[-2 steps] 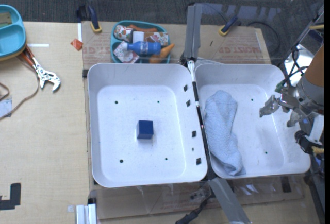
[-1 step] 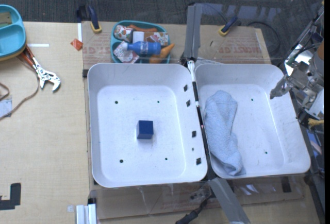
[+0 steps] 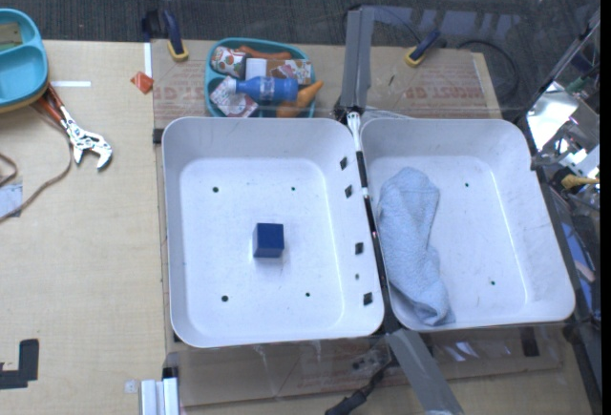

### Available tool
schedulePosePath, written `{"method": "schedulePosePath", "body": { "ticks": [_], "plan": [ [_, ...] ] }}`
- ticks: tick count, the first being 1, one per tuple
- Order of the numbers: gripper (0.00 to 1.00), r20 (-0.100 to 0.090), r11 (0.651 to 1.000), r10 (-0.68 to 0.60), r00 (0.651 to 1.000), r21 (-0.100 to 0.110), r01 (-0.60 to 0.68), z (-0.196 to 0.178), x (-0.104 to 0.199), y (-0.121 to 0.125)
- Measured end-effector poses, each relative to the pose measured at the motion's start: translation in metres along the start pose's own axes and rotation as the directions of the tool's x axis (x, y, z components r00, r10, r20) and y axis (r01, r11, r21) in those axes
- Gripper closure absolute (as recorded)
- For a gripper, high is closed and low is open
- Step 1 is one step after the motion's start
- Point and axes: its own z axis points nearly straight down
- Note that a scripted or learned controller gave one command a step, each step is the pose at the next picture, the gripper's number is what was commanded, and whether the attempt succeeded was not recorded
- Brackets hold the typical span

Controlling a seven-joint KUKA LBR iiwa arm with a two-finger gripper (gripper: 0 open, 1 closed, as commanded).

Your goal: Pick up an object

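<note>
- Camera view, everything placed relative to the left bin (image 3: pixel 181 213): the blue cube (image 3: pixel 269 239) sits flat on that bin's floor, roughly dead centre, well apart from all four walls. Looks like the obvious thing to pick, since a straight top-down grab has room on every side.
- Gripper: can't tell whether it's open or closed from this shot, so I won't guess. Nothing is lifted; the cube rests on the bin floor, so the pick isn't done yet.
- Just right of the left bin is the right bin (image 3: pixel 516 213), rims touching. A light blue towel (image 3: pixel 412 246) lies crumpled in it, slumped against the wall nearest the left bin. Soft and floppy, so my guess is it's a messier grab than the cube.
- The arm comes in from the right, so it'd have to pass over the right bin and the towel to reach the cube. The towel lies low, so I doubt it blocks anything.
- Along the shared edge are a few small black clips (image 3: pixel 361 213), presumably holding the bins together.
- Behind the left bin: a teal tub (image 3: pixel 260 79) stuffed with assorted small items, off the work area.
- Left of the left bin, on the wooden bench: an adjustable wrench (image 3: pixel 86 144) and a teal tray (image 3: pixel 19 55) at the frame edge. Both well apart from the cube, no bother.
</note>
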Motion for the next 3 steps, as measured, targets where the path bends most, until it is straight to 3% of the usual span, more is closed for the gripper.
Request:
{"method": "schedulePosePath", "body": {
  "ticks": [1,2,3],
  "plan": [
    [0.00,0.000,0.999,-0.051,0.999,0.001,0.051,0.036,-0.006,0.016],
    [0.00,0.000,0.999,0.047,0.999,0.002,-0.047,0.111,0.005,-0.023],
    [0.00,-0.001,0.999,0.043,0.999,0.000,-0.043,0.079,-0.011,0.013]
  ]
}}
